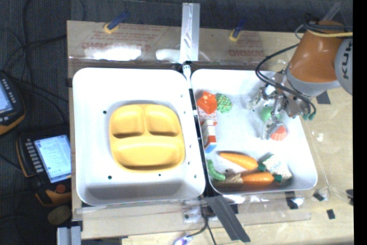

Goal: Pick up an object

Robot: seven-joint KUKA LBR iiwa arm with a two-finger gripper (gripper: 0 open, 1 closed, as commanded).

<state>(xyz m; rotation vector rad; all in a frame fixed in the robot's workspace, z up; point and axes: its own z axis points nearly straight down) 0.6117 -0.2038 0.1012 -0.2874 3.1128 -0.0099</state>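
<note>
We see the gripper (269, 115) low in the right bin (304, 172), just above a small orange-red piece (278, 133). Two carrots (246, 169) lie along that bin's near wall. The left bin (92, 94) holds a yellow divided tray (147, 136).

Two bins sit side by side on my bench: the left bin (86, 123) holds a divided tray (147, 136) near its middle, and the right bin (304, 163) holds the clutter. In the right bin, a strawberry (207, 102) and a small ball (223, 103) lie together at the back left, with a carton (210, 133) just in front of them along the left wall. Two carrots (238, 160) lie along the front wall, and my gripper (273, 115) hangs over the back right part, just above a small round piece (278, 133).
</note>
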